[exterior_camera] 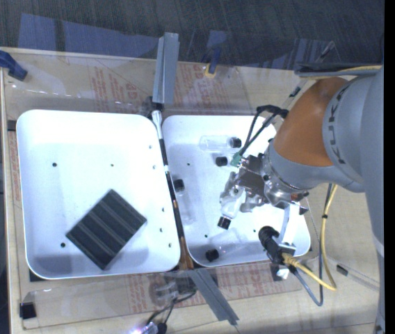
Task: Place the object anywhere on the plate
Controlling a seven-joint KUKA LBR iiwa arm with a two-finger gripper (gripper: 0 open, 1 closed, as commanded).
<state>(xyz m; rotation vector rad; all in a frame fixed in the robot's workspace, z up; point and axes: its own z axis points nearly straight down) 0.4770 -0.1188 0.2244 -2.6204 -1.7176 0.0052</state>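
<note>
The jaws (234,199) hung low over the middle of the right bin (197,127), at the end of the grey arm (336,145) that reached in from the right. Whether they stood apart or together could not be told, since the wrist and cables blurred into them. A small clear bottle with a dark cap (225,218) lay just below and to the near side of the jaws, close to them, but contact could not be made out. Another clear bottle (218,143) lay farther back in the same bin. In the left bin (27,186), well apart from the jaws, a dark ribbed plate (107,228) lay flat at a slant toward the near side. Both bins sat on the desk (79,82).
</note>
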